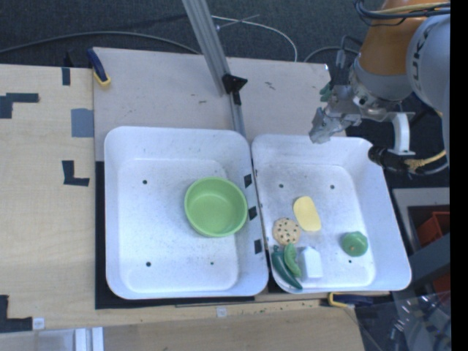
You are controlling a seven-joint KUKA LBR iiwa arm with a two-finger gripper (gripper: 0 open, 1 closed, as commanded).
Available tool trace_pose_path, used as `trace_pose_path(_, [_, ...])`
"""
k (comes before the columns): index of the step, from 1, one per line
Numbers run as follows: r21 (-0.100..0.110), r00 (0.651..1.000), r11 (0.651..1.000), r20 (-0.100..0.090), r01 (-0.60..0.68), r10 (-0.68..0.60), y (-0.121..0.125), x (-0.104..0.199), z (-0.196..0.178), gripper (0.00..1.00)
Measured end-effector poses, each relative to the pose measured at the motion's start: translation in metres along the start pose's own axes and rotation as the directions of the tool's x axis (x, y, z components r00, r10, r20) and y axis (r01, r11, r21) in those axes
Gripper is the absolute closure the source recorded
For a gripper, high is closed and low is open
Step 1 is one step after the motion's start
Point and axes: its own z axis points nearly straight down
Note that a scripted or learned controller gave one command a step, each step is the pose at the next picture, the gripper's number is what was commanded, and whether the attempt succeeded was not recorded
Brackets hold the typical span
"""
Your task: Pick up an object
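Two bins (117, 196): green bowl (215, 207) left; cookie (286, 231), yellow piece (307, 213) right.

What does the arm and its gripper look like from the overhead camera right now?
The arm is a rounded grey body with a broad orange band above the wrist. Thin dark cables loop over the top of the orange section. Below it sits a grey metallic wrist block, ending in a small grey two-finger gripper. A white curved piece and a yellow cable show just beneath the arm, at the bin's right.
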Motion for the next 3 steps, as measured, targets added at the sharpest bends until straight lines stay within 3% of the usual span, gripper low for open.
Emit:
trace_pose_path(1, [0.001,1.000,1.000,0.000,0.000,0.000,-0.010,0.044,0.001,1.00])
trace_pose_path(2, [0.002,1.000,1.000,0.000,0.000,0.000,-0.037,0.094,-0.001,1.00])
trace_pose_path(3, [0.002,1.000,1.000,0.000,0.001,-0.001,-0.044,0.146,0.003,1.00])
